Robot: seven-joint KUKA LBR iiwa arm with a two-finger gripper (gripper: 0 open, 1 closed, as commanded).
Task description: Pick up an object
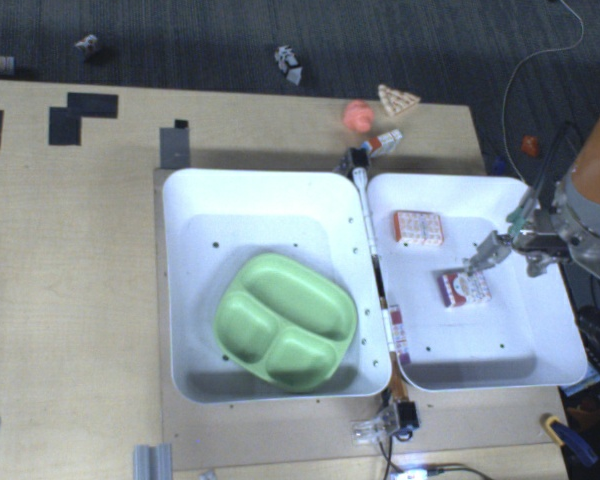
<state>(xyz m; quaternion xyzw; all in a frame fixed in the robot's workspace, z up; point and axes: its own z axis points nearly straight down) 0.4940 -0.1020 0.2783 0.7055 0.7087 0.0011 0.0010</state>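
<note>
Camera view, looking down at a slant: two shallow white plastic bins sit side by side on a pale wooden bench. Left bin (190,268), centre of frame, holds one smooth green moulded tray (285,318) with three rounded compartments, lying tilted. Right bin (540,363) holds two small flat printed packets: one red-and-white packet (418,228) near its upper left, and one darker red packet (464,289) near its middle. Gripper (483,255) reaches in from the right edge of the frame, its metal tip just above and beside the darker red packet; whether it is released or clenched, I cannot tell. One pink ball (358,116) rests on the bench above the bins.
</note>
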